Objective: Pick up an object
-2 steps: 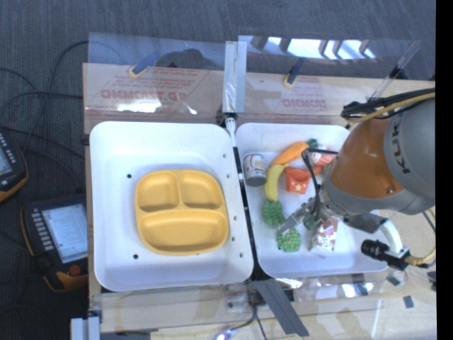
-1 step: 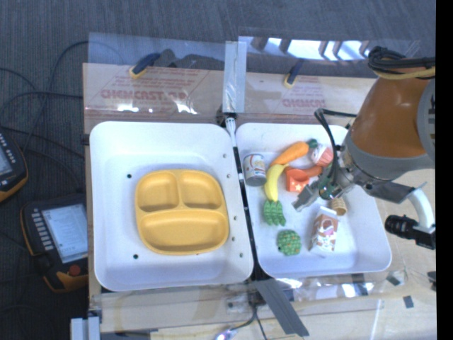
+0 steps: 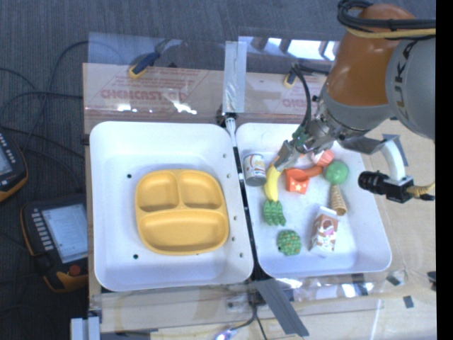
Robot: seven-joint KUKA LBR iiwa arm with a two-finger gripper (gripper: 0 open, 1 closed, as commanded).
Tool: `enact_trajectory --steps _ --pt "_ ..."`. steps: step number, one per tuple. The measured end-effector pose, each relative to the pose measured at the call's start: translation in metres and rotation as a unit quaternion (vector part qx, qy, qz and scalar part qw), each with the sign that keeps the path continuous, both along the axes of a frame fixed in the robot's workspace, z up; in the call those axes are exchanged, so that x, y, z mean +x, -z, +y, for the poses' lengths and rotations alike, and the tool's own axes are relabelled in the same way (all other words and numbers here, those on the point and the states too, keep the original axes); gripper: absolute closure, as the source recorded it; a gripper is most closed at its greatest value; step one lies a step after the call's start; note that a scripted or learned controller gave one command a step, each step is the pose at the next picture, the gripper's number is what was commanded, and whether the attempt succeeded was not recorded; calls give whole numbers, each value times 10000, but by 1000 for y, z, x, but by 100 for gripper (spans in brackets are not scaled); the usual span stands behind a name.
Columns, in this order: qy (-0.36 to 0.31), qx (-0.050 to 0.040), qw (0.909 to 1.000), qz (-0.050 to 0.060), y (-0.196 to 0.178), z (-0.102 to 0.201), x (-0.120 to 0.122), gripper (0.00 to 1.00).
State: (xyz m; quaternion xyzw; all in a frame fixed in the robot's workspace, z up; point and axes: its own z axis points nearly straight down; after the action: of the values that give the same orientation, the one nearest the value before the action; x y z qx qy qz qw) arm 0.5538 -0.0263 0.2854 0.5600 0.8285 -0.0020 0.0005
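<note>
**Ana:** Gripper (image 3: 296, 147) first: it hangs low over the upper part of the right bin (image 3: 368, 257), fingers parted a little, and I see nothing between them. The tips sit just above the top end of the banana (image 3: 272, 183) and close beside the orange cup (image 3: 298, 180).

**Ben:** So which object is it going for?

**Ana:** My guess is the banana, or else the cup. The banana lies near the bin's left wall, with the small can (image 3: 254, 167) touching or nearly touching its left side and the cup just to its right.

**Ben:** How would it handle?

**Ana:** It looks like a toy, so probably light, stiff and smooth plastic. The curve could let it slip or roll, so I would pinch it across the middle, where it is narrowest to span.

**Ben:** Anything in the way?

**Ana:** It is crowded. A green ball (image 3: 337, 172) and an ice cream cone (image 3: 338, 200) lie further right, a green leafy piece (image 3: 273, 212) sits just below the banana, then a round green berry shape (image 3: 288, 241) and a small carton (image 3: 325, 234). The left bin (image 3: 113, 261) bears a yellow divided plate (image 3: 182, 211).
</note>
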Motion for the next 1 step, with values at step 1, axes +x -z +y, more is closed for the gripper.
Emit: enact_trajectory --steps 1 --pt "0 -1 10000 0 0 0 0 0"
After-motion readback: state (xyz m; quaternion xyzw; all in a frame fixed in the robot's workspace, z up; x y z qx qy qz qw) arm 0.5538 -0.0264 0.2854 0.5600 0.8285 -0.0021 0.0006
